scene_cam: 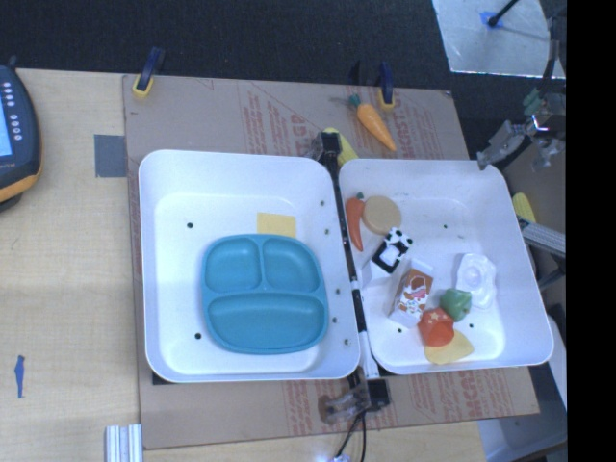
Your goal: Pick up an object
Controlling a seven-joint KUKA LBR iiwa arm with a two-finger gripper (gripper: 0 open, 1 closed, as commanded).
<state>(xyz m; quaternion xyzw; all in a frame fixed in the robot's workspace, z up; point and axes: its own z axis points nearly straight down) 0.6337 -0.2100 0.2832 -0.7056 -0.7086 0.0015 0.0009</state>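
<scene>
Starting at the left edge: 1 dark handheld control unit (13,131) with orange trim on the wooden bench (63,287); 1 grey tape patch (111,155); 1 yellow and blue clamp (146,73) on the corner of the brown cardboard sheet (241,114) beneath both bins; left bin (159,258), white, holding 1 blue divided plate (265,294) with 3 compartments and 1 flat yellow square (276,224) just behind the plate; 1 toy carrot (373,125) lying on the cardboard behind the bins, beside 1 blue clamp (386,85); right bin (510,258), white, holding the pickable items, none lifted: 1 orange carrot piece (355,221) by the bin's left wall, 1 tan round disc (381,213) touching it, 1 black and white item (392,251) just in front of the disc, 1 small red and white carton (413,294), 1 red-orange ball (436,328) between 1 green piece (456,303) and 1 yellow wedge (450,351), and 1 white lump (476,277) near the right wall; gripper (520,135), grey metal, partly cut off at the right edge, beyond the right bin's far corner, well apart from every item, open or closed cannot be told
</scene>
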